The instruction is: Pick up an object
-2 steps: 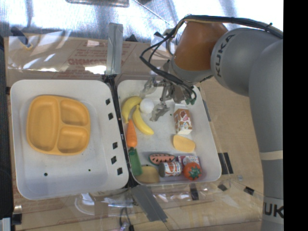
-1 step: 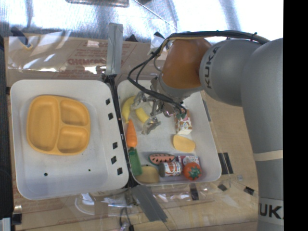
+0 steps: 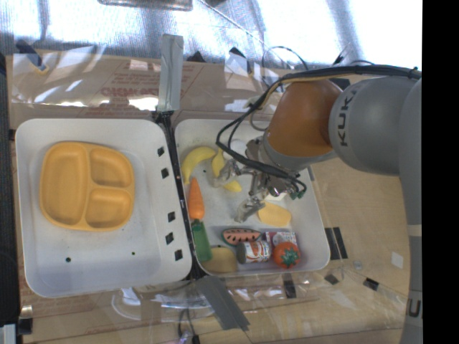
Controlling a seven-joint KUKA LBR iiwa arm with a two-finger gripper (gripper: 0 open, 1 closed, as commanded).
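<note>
My gripper [image 3: 239, 189] hangs low in the right bin [image 3: 315, 224], its fingers spread open. One fingertip [image 3: 227, 170] stands by a banana [image 3: 193, 162]; the other [image 3: 249, 206] is just left of a pale yellow wedge [image 3: 275, 215]. A small yellow piece [image 3: 233, 185] lies on the bin floor between the fingers, and I cannot tell whether they touch it. An orange carrot [image 3: 195, 199] and a green cucumber [image 3: 201, 241] lie along the bin's left wall. A watermelon slice [image 3: 237, 235], a small can [image 3: 258, 251] and a red tomato [image 3: 286, 254] sit near the front edge.
The left bin [image 3: 43, 264] holds a yellow divided plate [image 3: 87, 185]. The grey arm with its orange band [image 3: 305, 120] covers the right bin's upper right part. A yellowish toy [image 3: 222, 261] lies in the front left corner of the right bin.
</note>
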